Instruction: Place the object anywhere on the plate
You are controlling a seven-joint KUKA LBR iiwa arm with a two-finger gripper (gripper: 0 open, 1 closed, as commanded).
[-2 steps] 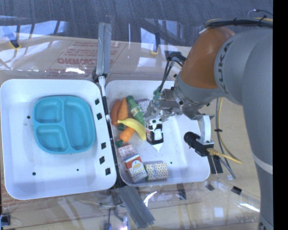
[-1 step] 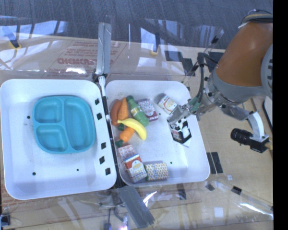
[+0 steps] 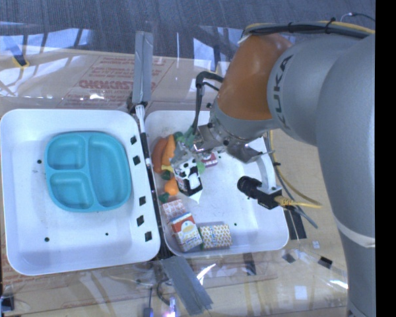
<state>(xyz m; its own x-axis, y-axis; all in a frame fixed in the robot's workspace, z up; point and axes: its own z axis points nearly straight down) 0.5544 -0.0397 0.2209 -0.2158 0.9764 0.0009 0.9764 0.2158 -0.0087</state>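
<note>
A fixed overhead camera looks down at a slant on two shallow white bins side by side. The left bin holds a turquoise plate with three compartments, nothing on it. The right bin holds a jumble of small toy foods along its left half. The grey arm with its orange band reaches in from the right, and the gripper hangs low over that jumble, just above a small black-and-white object that looks like a toy carton or figure. Whether the gripper is parted or closed cannot be told; the wrist hides it, and no object can be seen held. The black-and-white object seems the likely target. It appears light, rigid and smooth, probably plastic, so it may slip; a hold across its narrow middle seems safest. Its long axis seems to run from upper left to lower right, though crowding blurs its outline. An orange carrot-like toy lies just beside it, and two small printed boxes sit near the front wall
</note>
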